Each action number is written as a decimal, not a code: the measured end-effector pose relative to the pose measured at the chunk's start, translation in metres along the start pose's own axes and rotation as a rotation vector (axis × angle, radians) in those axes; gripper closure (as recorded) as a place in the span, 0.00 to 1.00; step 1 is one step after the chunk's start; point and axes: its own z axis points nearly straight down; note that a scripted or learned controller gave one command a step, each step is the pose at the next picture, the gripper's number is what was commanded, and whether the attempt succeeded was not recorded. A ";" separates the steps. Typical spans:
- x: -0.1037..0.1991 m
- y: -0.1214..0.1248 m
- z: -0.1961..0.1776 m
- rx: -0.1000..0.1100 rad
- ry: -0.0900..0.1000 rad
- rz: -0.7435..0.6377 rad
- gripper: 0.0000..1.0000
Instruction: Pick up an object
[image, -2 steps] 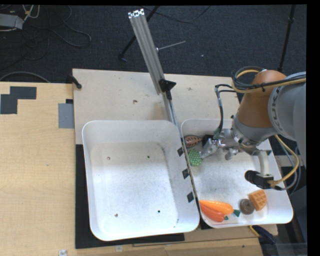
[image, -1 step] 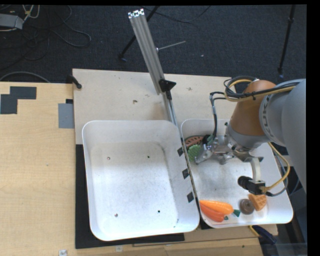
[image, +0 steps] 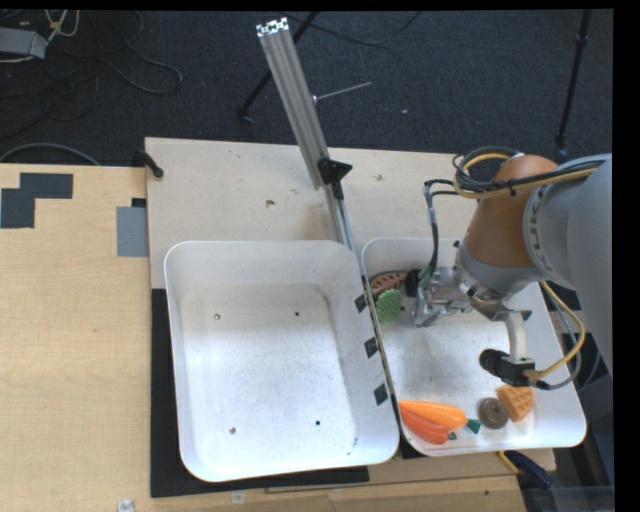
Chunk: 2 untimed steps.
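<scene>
My gripper hangs low over the back left part of the right bin, below the grey arm with its orange band. Just left of it lie a green ridged object and a reddish-brown item, against the bin's left wall. I cannot tell whether the gripper touches the green object. At the bin's front an orange carrot-like toy lies along the front left edge. A brown round piece and an orange wedge sit to its right.
The left bin stands beside the right one, with a divider edge and black clips between them. A slanted aluminium bar rises behind the bins. A black cable loops over the right bin near the wedge.
</scene>
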 end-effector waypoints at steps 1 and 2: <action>-0.008 -0.006 -0.053 -0.002 -0.001 -0.004 1.00; -0.010 0.004 -0.111 -0.005 -0.001 -0.010 1.00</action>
